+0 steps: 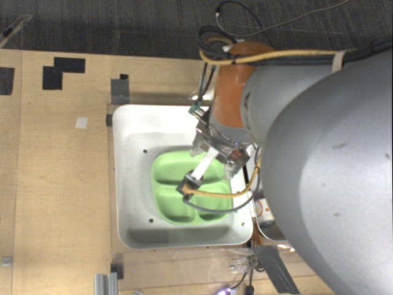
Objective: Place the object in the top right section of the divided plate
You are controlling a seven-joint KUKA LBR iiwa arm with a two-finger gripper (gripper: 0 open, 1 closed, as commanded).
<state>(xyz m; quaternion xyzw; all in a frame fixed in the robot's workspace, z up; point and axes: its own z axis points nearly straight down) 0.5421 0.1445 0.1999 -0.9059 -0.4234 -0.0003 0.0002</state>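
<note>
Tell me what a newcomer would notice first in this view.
The huge grey arm looms over the view's right side, with its orange band near the top centre. Next comes the bright green divided plate, lying in the white bin directly beneath the arm's wrist end.

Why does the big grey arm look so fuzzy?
In the camera view, the smooth grey metal robot arm looms large, probably very near the lens, so it looks soft and blurry; the light green divided plastic plate looks sharper; a soft grey shadow dims the lower wall of the shallow white plastic bin; the light is even, with no strong glare.
</note>
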